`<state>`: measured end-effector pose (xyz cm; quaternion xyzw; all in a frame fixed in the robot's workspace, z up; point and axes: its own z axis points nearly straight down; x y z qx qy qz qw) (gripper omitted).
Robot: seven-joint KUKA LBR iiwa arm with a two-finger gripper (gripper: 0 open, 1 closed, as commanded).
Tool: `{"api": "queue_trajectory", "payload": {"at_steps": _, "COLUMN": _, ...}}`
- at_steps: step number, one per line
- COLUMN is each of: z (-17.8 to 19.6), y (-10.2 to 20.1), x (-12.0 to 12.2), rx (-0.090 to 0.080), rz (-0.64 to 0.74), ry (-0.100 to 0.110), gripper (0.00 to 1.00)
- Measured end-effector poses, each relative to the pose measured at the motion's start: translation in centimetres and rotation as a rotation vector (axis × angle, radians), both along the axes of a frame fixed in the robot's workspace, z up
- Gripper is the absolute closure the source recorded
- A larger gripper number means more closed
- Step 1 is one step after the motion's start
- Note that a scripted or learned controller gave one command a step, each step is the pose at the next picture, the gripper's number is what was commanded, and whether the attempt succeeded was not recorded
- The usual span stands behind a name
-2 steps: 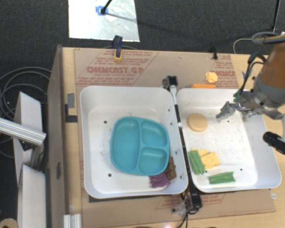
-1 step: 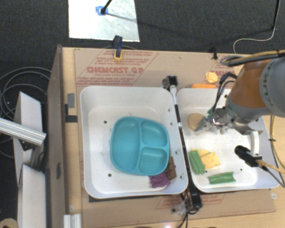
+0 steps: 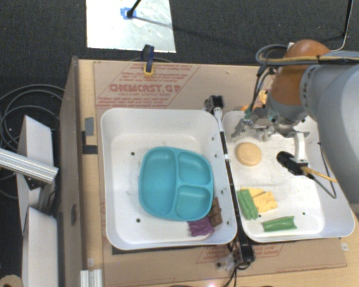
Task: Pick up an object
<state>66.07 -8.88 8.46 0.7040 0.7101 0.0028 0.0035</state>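
Gripper (image 3: pixel 253 129) hangs over the far end of the right bin (image 3: pixel 341 225); whether it is spread or closed cannot be told. Just beside it, apart from it, lies a round tan biscuit (image 3: pixel 249 154). Toward the near end lie green sticks (image 3: pixel 247 203), a yellow piece (image 3: pixel 265 201) and a green pod (image 3: pixel 279 223). The left bin (image 3: pixel 116 160) holds a teal divided plate (image 3: pixel 176 183), with a purple scrap (image 3: pixel 199 226) at its near edge.

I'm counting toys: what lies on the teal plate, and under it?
The teal plate shows three bare compartments. A purple piece and a brown piece sit at its lower-right rim; anything beneath it is covered.
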Motion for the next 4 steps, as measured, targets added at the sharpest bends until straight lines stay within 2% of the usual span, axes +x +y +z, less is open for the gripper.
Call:
{"api": "queue_trajectory", "payload": {"at_steps": 2, "z": 0.0, "y": -1.0, "x": -4.1, "rx": 0.001, "rz": -0.008, "ry": 0.01, "gripper": 0.0}}
{"api": "queue_trajectory", "payload": {"at_steps": 3, "z": 1.1, "y": -0.9, "x": -3.9, "rx": 0.001, "rz": -0.007, "ry": 0.005, "gripper": 1.0}}
{"api": "queue_trajectory", "payload": {"at_steps": 4, "z": 10.6, "y": 6.8, "x": -6.6, "rx": 0.005, "rz": 0.004, "ry": 0.0, "gripper": 1.0}}
